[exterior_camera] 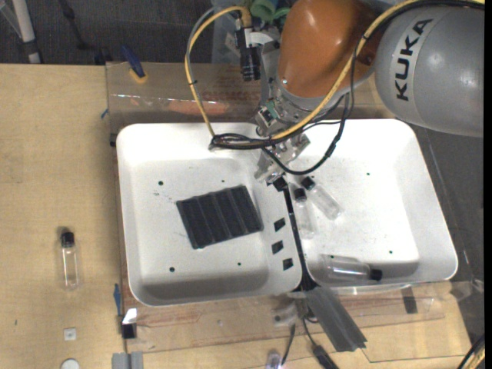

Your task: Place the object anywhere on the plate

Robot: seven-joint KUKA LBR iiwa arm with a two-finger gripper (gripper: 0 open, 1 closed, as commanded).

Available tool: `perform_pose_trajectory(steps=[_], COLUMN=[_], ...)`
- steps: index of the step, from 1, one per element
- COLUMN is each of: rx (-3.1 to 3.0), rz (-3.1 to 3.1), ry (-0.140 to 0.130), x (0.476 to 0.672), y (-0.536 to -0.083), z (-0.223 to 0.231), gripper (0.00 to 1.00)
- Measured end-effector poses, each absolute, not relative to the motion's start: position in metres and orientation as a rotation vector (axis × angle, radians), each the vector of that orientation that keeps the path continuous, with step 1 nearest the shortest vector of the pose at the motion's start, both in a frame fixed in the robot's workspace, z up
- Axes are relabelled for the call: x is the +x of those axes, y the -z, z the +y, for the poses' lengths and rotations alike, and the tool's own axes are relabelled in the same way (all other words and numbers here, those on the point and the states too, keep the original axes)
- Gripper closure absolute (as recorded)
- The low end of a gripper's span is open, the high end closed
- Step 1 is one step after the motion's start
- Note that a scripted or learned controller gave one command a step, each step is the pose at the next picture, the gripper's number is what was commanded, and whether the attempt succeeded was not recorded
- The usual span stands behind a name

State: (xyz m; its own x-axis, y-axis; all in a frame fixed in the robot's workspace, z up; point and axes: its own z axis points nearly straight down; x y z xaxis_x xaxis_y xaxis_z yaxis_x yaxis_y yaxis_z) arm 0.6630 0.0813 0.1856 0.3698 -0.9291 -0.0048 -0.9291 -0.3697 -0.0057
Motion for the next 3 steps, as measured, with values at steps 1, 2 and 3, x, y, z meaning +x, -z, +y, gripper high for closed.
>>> perform_pose_trajectory(steps=[1,2,3], rx=[-2.620,-2.953,-2.845], rz=[1.724,1.053,1.319], ry=[-0.003,-0.001,-0.002], x=[0.626,0.667,0.667], y=[-0.185,-0.185,-0.199], z=[0.092,0.077,0.056], gripper=[1.00,1.00,1.00])
